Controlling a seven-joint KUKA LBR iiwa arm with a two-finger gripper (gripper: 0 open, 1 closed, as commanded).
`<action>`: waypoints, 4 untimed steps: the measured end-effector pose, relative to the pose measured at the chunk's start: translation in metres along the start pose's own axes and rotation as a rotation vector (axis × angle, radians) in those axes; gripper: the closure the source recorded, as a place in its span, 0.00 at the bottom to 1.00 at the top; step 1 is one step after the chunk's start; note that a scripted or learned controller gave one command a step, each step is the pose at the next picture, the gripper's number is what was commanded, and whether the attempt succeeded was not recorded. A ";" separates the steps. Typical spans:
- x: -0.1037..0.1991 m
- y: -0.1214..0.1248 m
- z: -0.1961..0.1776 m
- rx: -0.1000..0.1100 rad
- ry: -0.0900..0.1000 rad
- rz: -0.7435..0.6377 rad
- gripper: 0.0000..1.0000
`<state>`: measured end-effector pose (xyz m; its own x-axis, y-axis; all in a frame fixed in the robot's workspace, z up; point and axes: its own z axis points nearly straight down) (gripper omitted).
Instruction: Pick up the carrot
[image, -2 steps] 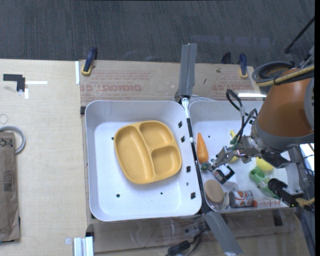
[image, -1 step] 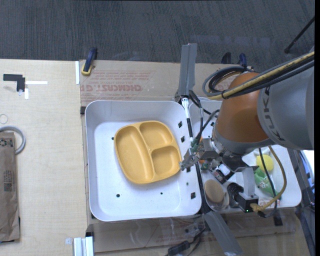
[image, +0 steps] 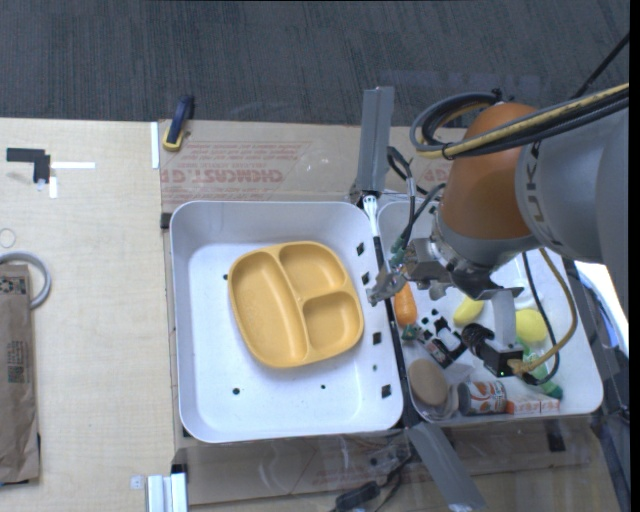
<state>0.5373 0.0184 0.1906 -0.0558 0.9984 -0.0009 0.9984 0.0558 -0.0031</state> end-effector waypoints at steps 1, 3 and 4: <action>-0.005 -0.061 0.000 0.000 0.000 -0.103 0.00; -0.014 0.017 0.000 -0.001 -0.001 -0.197 0.00; -0.006 -0.027 0.000 0.000 0.000 -0.224 0.00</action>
<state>0.5107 0.0106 0.1910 -0.2763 0.9611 -0.0005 0.9611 0.2762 -0.0027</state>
